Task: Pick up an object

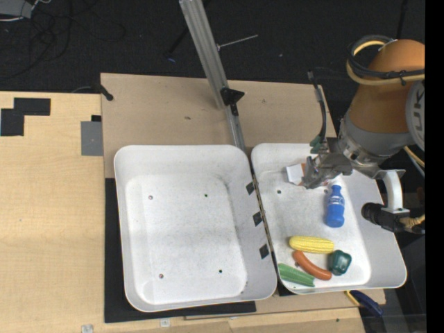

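My gripper (312,180) hangs low over the back of the right bin (388,272), right at a small white and red object (293,173) that lies by its tip. A blue bottle (335,207) lies just right of the gripper. Toward the bin's front lie a yellow corn cob (311,244), an orange-red sausage-shaped piece (313,266), a green vegetable (296,275) and a dark green round object (340,261). The grey arm with its orange band (387,82) comes in from the right.
The left bin (132,165) sits beside the right one, joined along a divider with black clips (257,218). A slanted metal rail (208,54) rises behind the bins. Wooden bench lies to the left.
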`<state>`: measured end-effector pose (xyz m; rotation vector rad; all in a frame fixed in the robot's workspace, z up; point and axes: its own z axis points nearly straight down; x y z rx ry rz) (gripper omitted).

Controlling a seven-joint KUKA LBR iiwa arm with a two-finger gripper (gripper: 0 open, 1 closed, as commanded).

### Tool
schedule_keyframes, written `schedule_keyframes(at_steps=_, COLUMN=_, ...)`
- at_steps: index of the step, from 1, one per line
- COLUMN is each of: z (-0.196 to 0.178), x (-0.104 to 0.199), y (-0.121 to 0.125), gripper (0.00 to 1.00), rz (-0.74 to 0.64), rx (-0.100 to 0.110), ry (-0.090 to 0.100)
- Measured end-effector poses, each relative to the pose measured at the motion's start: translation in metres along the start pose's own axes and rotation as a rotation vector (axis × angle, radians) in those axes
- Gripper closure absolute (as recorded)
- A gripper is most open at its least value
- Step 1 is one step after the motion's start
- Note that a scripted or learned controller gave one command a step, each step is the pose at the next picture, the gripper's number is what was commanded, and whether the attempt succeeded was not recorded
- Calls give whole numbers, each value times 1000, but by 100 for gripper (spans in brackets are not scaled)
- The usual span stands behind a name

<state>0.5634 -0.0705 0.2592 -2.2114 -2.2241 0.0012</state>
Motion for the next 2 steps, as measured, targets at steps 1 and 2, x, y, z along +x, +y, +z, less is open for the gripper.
schedule_keyframes(at_steps=1, z=8, x=60, y=3, gripper=100, rz=1, rx=1, ry=0)
schedule_keyframes(at_steps=2, z=7, x=109, y=17, gripper=100, rz=1, rx=-2, ry=-1)
